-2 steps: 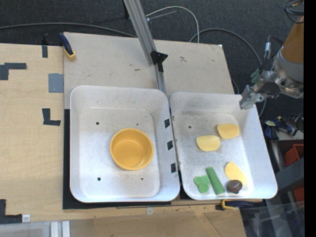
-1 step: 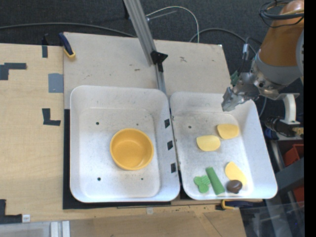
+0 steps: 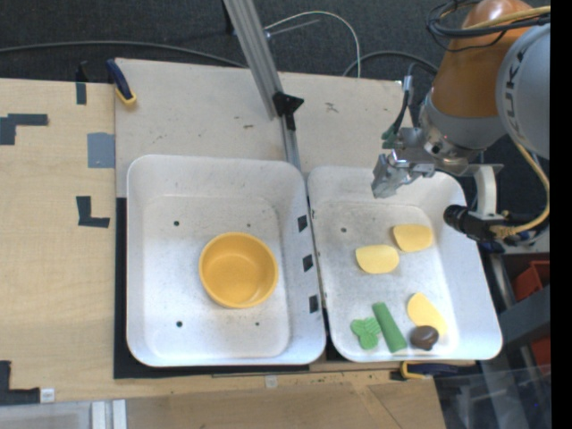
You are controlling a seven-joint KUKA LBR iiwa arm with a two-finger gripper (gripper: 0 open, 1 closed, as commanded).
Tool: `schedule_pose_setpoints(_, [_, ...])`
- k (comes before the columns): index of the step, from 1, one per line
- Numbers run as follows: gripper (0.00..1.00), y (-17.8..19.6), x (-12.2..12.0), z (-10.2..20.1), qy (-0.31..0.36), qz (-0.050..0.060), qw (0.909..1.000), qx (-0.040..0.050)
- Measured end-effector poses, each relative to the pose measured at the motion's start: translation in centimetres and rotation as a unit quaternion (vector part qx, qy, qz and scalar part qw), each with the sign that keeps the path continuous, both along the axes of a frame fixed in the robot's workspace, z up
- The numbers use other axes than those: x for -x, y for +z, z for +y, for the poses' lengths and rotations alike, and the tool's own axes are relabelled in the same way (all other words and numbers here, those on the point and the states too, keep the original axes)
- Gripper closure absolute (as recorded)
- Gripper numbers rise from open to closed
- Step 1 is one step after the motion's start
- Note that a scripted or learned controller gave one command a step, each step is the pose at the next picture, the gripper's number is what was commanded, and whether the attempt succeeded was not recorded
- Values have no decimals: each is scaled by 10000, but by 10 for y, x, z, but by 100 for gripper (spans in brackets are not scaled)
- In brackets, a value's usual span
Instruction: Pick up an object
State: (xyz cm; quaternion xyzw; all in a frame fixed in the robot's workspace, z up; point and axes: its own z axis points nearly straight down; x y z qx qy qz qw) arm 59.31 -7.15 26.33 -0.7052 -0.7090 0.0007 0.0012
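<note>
The gripper (image 3: 386,184) is hanging over the far edge of the right bin (image 3: 474,266), with nothing between its fingers; I can't tell how they are set. Nearer than the gripper in that bin, two pale yellow pieces (image 3: 394,248) are lying side by side, and beyond them a green piece (image 3: 379,327), a yellow piece (image 3: 425,312) and a small brown one (image 3: 424,336) are sitting. A yellow bowl (image 3: 238,269) is resting in the left bin (image 3: 156,204).

Bright even overhead light, soft shadows, mild glare (white bins), slight softness
</note>
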Motion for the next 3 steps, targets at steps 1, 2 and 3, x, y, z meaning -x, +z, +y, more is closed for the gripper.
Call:
schedule_pose_setpoints(1, [100, -19, -16, 50, 6, 3, 10000, 0])
schedule_pose_setpoints(2, [100, -16, -26, 109, 12, -9, 10000, -3])
schedule_pose_setpoints(3, [100, -30, -38, 151, 2, -2, 10000, 3])
